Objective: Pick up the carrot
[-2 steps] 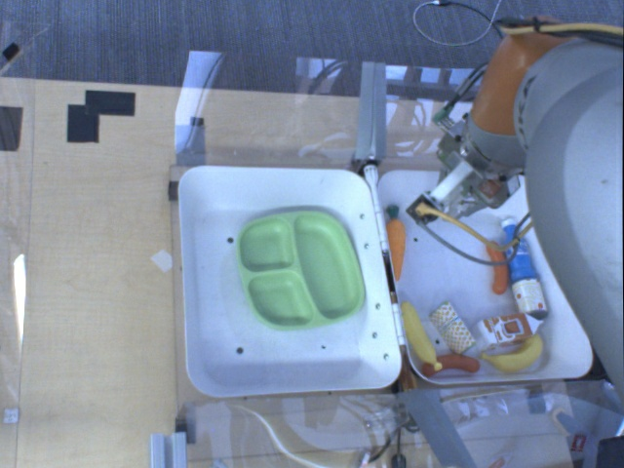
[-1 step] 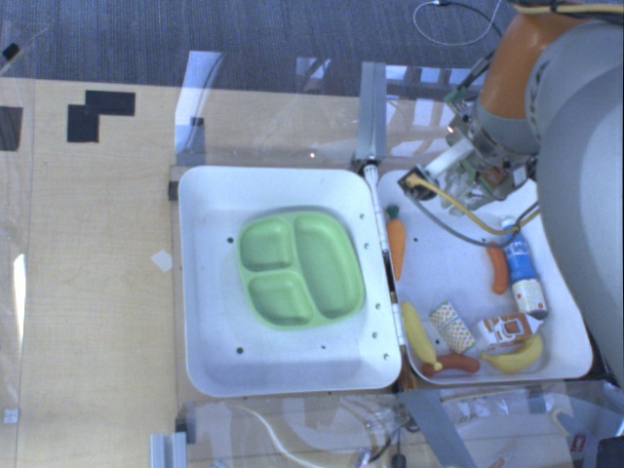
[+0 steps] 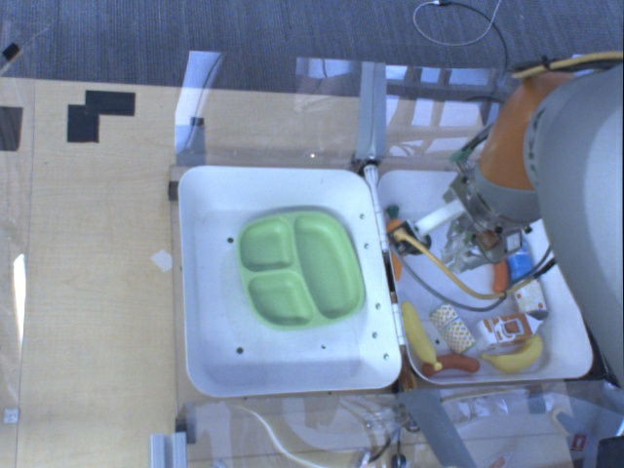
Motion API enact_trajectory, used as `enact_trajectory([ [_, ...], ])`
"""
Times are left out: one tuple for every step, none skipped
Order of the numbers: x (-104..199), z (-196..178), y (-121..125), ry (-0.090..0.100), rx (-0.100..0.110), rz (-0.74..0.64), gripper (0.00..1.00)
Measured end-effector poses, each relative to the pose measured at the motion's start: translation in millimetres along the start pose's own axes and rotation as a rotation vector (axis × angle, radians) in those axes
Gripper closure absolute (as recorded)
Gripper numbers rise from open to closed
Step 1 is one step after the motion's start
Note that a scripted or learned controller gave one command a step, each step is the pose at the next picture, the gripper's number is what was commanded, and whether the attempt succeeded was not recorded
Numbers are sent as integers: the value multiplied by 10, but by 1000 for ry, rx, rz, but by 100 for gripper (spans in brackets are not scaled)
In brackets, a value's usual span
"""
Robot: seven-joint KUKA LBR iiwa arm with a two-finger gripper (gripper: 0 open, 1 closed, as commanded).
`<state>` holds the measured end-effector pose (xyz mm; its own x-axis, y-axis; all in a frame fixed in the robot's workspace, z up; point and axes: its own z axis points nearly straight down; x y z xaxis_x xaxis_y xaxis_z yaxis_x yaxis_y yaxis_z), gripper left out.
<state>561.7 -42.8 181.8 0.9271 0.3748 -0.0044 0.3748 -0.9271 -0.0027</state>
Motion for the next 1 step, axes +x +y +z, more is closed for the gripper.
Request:
enact_trajectory([
  [398,625,775,0,-1,-202,100],
])
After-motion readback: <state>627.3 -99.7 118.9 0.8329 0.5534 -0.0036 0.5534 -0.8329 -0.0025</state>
